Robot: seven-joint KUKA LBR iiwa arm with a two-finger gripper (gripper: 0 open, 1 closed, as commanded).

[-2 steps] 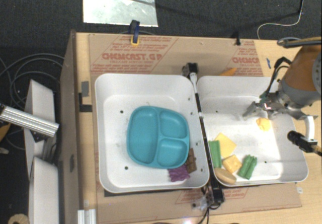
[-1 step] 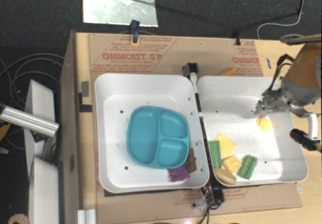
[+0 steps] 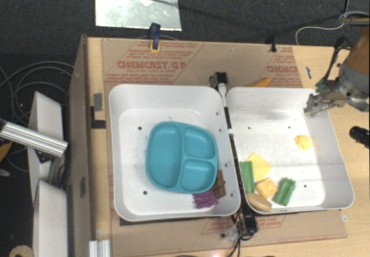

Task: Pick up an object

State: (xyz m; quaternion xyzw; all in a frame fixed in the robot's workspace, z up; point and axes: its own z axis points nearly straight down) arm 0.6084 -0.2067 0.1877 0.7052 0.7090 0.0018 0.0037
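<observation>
The bench [image 3: 173,62], covered by brown printed cardboard, carries two shallow white bins side by side: the left bin [image 3: 130,105] toward nine o'clock, the right bin [image 3: 277,105] toward three o'clock, their inner rims touching.

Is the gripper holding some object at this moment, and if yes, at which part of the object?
Nothing is seen held: the gripper sits at the right bin's far right rim, apart from the toy pieces.

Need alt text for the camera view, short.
The gripper hovers over the right bin's far right edge; small yellow and green toys cluster at its near left. The left bin holds a blue divided plate.
</observation>
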